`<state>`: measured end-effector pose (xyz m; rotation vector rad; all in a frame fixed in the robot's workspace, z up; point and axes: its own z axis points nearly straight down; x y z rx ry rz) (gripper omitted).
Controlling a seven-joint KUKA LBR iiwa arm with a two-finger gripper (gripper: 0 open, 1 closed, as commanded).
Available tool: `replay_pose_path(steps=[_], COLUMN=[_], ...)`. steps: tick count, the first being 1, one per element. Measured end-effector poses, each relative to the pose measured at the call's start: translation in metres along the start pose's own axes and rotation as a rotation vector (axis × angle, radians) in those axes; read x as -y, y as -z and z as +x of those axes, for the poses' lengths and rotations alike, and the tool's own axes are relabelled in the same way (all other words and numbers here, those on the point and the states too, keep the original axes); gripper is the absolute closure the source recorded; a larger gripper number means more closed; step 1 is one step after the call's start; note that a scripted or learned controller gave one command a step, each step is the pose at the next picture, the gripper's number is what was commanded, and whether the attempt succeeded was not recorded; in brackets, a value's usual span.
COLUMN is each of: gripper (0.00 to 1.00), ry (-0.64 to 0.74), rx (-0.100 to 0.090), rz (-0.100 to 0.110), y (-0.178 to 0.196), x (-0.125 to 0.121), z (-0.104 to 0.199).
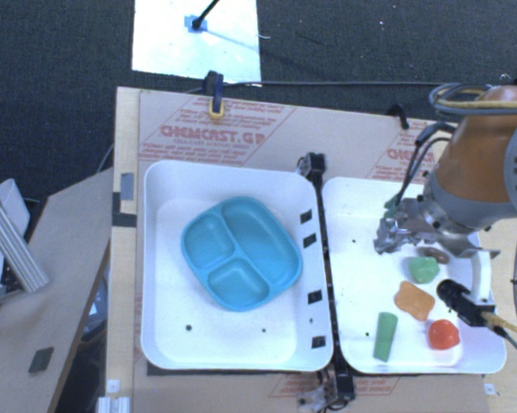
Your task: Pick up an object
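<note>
Green block lies well below my gripper; I cannot tell the finger state, nothing visibly pinched.

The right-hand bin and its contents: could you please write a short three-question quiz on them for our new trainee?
1. True or false: the blue divided plate lies in the left bin.
2. Which item lies nearest the tool? A) green stick B) red piece C) green lump
3. What colour is the piece between the green lump and the red piece?

Key: 1 true; 2 C; 3 orange.
</note>
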<state>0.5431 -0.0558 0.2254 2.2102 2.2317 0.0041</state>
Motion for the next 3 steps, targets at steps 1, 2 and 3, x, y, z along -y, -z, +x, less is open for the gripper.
replay_pose_path(steps=[1, 2, 3], gripper=[1.00, 1.00, 1.00], ry=[0.000, -0.001, 0.000], rx=[0.000, -0.001, -0.001], rz=[-0.002, -0.001, -0.001], y=[0.009, 0.013, 0.018], x=[-0.025, -0.042, -0.060], z=[0.049, 0.092, 0.148])
